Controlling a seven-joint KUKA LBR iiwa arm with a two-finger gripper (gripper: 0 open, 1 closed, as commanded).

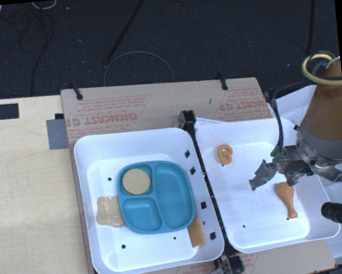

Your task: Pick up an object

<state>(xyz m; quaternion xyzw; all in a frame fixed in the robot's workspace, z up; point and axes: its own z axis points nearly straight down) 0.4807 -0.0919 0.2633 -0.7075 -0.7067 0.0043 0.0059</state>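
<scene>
Blue divided plate (160,204) taking up most of left bin (87,151); right bin (255,240) floor lying mostly open, pretzel (224,154) and drumstick (287,198) sitting apart.

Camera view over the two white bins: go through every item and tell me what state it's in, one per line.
Blue three-compartment plastic plate: flat in the left bin.
Round tan cookie: in the plate's upper-left compartment.
Pale beige bread slice: flat, against the plate's left edge.
Orange-brown flat strip: partly under the plate's lower right rim.
Small orange pretzel: loose in the right bin.
Tan toy drumstick: lying loose, not held.
Gripper: over the right bin.
</scene>
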